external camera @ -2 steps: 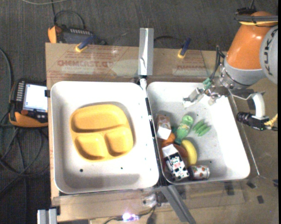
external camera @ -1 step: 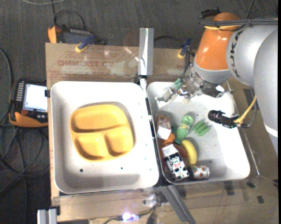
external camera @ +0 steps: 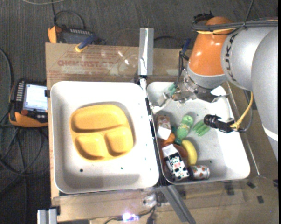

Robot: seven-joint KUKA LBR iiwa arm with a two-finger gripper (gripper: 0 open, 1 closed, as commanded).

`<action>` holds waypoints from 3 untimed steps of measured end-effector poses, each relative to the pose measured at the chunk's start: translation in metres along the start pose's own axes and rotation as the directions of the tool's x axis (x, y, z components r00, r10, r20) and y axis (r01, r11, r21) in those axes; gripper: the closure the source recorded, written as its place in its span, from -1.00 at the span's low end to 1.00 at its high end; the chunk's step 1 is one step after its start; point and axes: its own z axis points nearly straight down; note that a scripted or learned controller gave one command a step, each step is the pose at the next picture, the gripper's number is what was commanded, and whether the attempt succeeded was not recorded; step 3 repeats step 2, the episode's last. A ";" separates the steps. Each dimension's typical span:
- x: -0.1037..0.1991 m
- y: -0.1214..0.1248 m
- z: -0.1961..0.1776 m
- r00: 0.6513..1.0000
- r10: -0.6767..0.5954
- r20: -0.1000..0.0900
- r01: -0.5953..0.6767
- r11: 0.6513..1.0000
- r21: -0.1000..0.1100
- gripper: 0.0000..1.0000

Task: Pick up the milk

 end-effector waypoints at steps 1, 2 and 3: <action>-0.057 0.026 0.000 0.995 -0.097 0.002 0.097 0.995 0.000 -1.00; -0.063 0.045 -0.042 0.965 -0.264 0.004 0.264 0.965 -0.002 -1.00; -0.063 0.045 -0.042 0.965 -0.264 0.004 0.264 0.965 -0.002 -1.00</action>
